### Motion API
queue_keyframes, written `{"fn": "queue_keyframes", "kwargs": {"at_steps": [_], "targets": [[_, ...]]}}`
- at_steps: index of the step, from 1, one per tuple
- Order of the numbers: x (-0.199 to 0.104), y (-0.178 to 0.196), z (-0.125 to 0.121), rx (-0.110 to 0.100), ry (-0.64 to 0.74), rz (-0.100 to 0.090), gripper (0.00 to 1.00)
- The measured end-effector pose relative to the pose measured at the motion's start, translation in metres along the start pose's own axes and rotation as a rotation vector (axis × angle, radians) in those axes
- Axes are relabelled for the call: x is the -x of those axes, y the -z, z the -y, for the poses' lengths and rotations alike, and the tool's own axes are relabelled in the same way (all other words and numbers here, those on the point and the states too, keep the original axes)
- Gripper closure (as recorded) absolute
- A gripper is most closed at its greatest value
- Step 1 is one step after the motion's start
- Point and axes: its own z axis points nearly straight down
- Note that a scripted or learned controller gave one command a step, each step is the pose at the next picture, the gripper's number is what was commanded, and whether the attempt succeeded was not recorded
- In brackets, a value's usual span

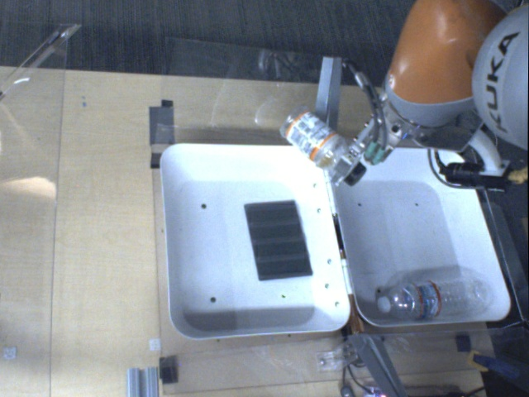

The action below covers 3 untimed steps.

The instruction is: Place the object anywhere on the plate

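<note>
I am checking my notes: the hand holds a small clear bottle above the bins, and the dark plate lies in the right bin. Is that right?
Not quite. The camera view shows the dark plate in the left bin, not the right one. The rest stands: the hand holds a small clear bottle above the bins.

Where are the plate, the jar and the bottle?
plate (279,239), camera view, centre of its ribbed top.
jar (311,136), camera view, middle of its clear body.
bottle (430,298), camera view, middle of its body.

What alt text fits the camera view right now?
The gripper holds a small clear bottle above the divide between two white bins; the left bin contains a dark ribbed plate, and the right bin a clear plastic bottle.
</note>
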Motion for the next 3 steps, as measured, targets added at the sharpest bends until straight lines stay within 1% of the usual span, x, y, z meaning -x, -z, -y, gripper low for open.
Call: {"fn": "queue_keyframes", "kwargs": {"at_steps": [2, 3], "targets": [[0.002, 0.023, -0.003, 0.012, 0.004, 0.008, 1.00], [0.004, -0.076, 0.000, -0.010, 0.234, -0.009, 1.00]]}}
